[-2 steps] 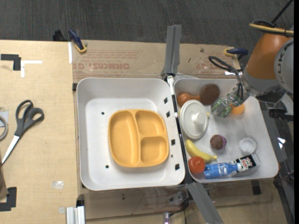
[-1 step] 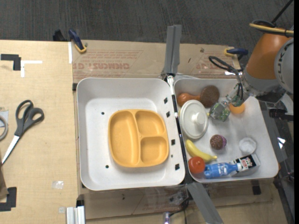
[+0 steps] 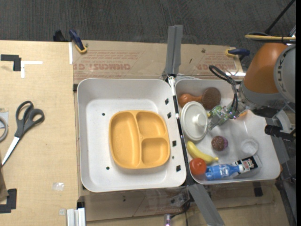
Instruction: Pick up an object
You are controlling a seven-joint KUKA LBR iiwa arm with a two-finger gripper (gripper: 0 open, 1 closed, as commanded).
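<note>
Over the right bin the pincer hangs low, its tip a blur of metal and green; whether it is apart or together, I cannot tell. Just beside it lies a white lid, partly covering an orange thing next to a brown ball. Below sit a dark red ball, a banana, a tomato, and a blue bottle. A clear cup barely shows. Inside the left bin rests a yellow tray. Scissors lie on the desk.
</note>
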